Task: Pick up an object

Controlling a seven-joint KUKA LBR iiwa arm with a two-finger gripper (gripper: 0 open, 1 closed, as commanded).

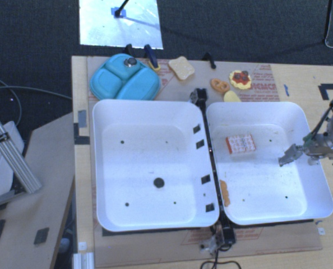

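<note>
A small red-and-white box (240, 144) lies flat in the right bin (318, 206), toward its back left. An orange toy food piece (225, 193) rests against that bin's left wall near the front. A small dark round object (158, 182) sits on the floor of the left bin (107, 206). My gripper (294, 154) hangs over the right side of the right bin, to the right of the box and apart from it. I see nothing held in it.
Behind the bins lie a blue divided plate (124, 78), a toast slice (181, 68), a pretzel (219, 84), a small pizza (240, 79) and a yellow piece (231, 97). A black divider with clips (207, 161) runs between the bins.
</note>
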